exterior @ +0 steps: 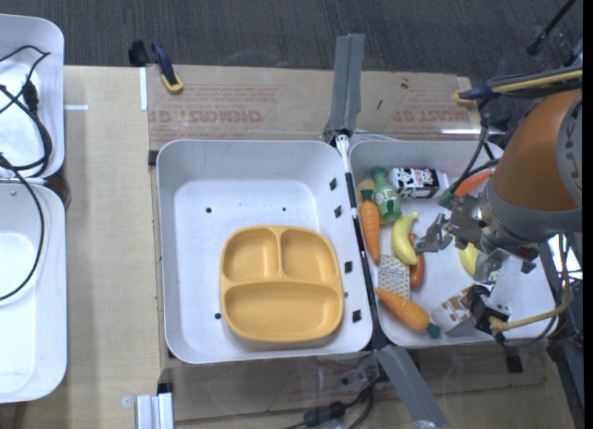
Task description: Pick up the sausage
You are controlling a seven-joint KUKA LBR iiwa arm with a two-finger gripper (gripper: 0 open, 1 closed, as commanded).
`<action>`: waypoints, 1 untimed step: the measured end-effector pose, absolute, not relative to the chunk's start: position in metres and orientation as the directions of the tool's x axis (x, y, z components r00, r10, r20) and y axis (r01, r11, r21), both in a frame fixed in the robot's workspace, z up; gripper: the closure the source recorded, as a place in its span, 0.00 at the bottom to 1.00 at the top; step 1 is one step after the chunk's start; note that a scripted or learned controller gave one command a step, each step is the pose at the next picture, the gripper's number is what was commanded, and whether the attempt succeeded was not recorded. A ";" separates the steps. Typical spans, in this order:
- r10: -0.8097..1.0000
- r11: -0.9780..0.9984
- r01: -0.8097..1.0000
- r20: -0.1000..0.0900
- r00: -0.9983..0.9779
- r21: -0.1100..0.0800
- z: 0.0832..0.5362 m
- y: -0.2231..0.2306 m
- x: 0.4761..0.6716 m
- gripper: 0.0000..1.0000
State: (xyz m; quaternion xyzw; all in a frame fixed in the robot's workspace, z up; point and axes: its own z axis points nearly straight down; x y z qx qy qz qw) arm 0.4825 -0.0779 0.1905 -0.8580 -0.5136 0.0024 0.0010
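- Camera view: two white bins side by side on the bench (111, 233); left bin (185, 233) holds a yellow divided plate (281, 283), lying flat near its middle-front.
- Right bin (408, 333) is crowded with toy food along its left half.
- Sausage (418, 272): small reddish-brown piece lying on the right bin floor, just right of the banana's lower end and just below the tool; partly hidden, so its full shape is hard to tell.
- Banana (404, 238) lies lengthwise, curved, between an upright-lying carrot (371, 230) on its left and the sausage on its right.
- Second carrot (404, 309) lies slanted near the bin's front edge, tip pointing right.
- Green bottle (383, 192) sits near the back, beside a small black-and-white carton (414, 180).
- Small patterned packet (394, 278) lies between the two carrots.
- Tool (435, 235) hangs over the right bin's middle, dark metal fingers pointing left toward the banana; it looks slightly open, nothing seen between the fingers.
- Arm (542, 154) comes in from the right, its orange band above the wrist covering the bin's right part.
- Tool tip is just above the sausage; cannot tell if touching.
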 end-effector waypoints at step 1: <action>0.849 -0.529 0.849 0.004 0.529 0.016 0.112 -0.100 0.483 0.00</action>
